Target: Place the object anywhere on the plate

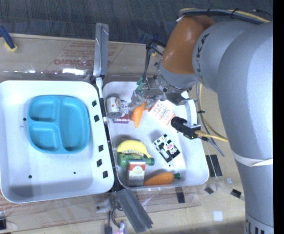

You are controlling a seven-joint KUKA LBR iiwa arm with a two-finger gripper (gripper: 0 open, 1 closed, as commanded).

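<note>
The small orange plastic carrot is in the right white bin, near its top left part. It points down and a bit to the left. Its thick end is right up against the gripper. You cannot tell if the gripper is open, closed, or holding the carrot, because the grey arm with the orange band hides much of it.

Just left of the carrot lies a small silver tin can. Just right of it lies a flat red and white packet.

Lower in the same bin you see a black and white spotted box, a yellow toy banana, a green toy bottle and a red and white carton. A second orange carrot with a green top lies along the bottom edge.

The blue plastic plate with three sections sits in the left white bin, well apart from the carrot. A wall stands between the two bins.
</note>
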